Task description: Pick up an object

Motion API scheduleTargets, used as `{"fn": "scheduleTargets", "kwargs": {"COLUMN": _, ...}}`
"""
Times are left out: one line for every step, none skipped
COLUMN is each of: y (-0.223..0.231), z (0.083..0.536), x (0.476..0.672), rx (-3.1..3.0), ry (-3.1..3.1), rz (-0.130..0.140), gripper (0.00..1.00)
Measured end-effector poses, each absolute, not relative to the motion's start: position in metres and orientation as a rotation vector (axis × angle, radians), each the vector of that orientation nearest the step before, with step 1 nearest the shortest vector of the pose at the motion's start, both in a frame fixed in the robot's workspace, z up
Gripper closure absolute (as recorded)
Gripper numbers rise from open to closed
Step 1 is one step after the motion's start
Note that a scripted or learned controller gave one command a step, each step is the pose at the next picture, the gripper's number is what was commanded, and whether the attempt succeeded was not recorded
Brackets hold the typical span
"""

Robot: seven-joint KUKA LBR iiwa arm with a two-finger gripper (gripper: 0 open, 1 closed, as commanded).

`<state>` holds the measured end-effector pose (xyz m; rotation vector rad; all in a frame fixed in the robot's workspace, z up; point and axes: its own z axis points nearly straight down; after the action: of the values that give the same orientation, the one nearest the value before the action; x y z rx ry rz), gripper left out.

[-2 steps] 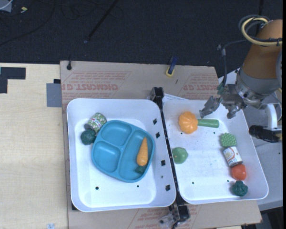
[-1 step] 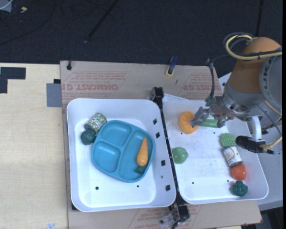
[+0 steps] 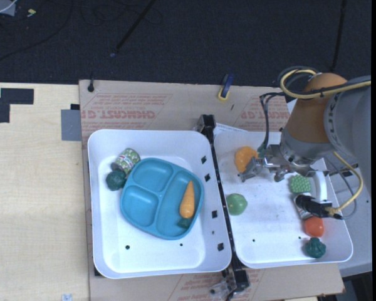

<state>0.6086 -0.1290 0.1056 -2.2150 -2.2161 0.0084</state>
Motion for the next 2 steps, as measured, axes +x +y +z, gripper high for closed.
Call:
{"fn": "scheduleTargets", "kwargs": {"y": -0.127, "z": 0.086, "x": 0.608, "rx": -2.220, "ry": -2.216, "rz": 0.005, "gripper": 0.00}}
{"fn": "scheduleTargets", "kwargs": {"y": -0.128, "z": 0.097, "x": 0.608, "rx": -2.223, "ry": -2.212, "rz": 0.005, "gripper": 1.00}}
